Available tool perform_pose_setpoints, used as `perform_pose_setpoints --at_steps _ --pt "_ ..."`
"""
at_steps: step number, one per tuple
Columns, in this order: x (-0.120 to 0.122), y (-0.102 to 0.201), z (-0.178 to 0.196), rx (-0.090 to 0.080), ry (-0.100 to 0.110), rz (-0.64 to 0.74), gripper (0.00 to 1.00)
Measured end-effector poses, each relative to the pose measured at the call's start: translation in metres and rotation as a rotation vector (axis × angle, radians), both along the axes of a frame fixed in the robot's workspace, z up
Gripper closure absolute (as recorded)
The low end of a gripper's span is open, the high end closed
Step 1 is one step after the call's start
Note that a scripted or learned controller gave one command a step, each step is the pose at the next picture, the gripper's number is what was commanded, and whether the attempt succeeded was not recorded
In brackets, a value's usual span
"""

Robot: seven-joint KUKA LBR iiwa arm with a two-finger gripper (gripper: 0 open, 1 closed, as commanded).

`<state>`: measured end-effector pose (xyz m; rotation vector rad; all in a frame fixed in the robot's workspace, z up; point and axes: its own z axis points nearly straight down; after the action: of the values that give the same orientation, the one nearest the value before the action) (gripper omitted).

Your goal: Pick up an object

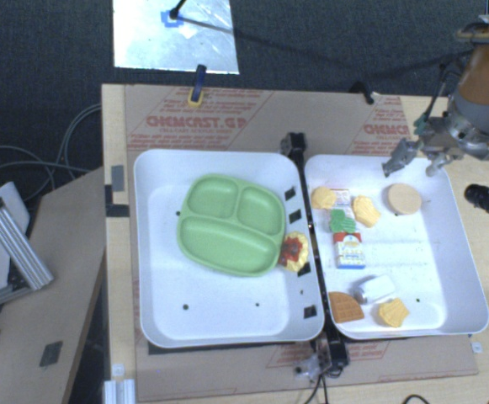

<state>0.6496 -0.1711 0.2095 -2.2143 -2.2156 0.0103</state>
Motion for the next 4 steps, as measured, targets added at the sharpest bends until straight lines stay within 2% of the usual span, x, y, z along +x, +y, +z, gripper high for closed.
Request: perform_pose_setpoints --at_steps 1,2,3,4 --pt "0.003 0.000 0.009 -0.002 -0.013 0.003 0.00" --pt "0.000 0.001 -0.033 -0.002 -0.011 0.002 0.00" --pt "0.001 0.006 -0.095 -0.001 -0.009 0.005 0.00" --pt "0.002 0.007 -0.125 -0.002 -0.014 0.006 0.00"
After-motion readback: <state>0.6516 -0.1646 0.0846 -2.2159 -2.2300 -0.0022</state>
